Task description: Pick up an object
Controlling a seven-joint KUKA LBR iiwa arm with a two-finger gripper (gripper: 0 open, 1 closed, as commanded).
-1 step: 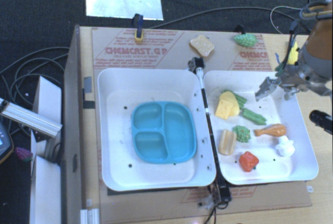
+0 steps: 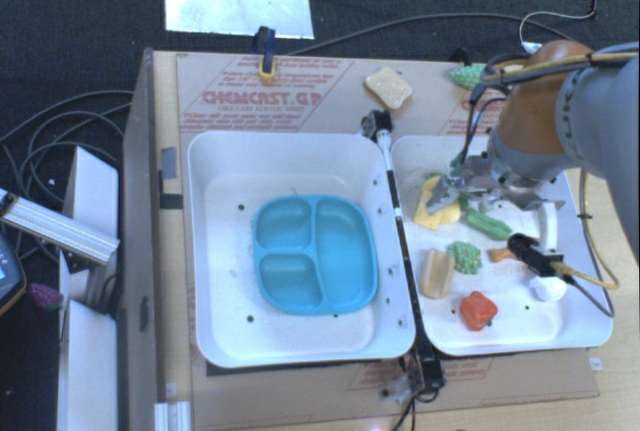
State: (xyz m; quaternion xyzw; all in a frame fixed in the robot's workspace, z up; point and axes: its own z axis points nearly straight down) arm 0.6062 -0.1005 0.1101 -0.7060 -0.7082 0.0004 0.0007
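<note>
The gripper (image 2: pixel 452 187) sits low in the right bin (image 2: pixel 590 319), touching the yellow toy (image 2: pixel 437 204) near the bin's left wall; its opening cannot be told.

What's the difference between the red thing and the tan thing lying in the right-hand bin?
The red piece is bright red, squat and lumpy; the tan piece is pale beige, longer and smoother, like a small slab or loaf. The red piece lies nearer the bin's front edge, while the tan piece lies nearer the divider, right beside a green broccoli-like piece. Both rest loose on the floor of the right bin, apart from the tool.
</note>
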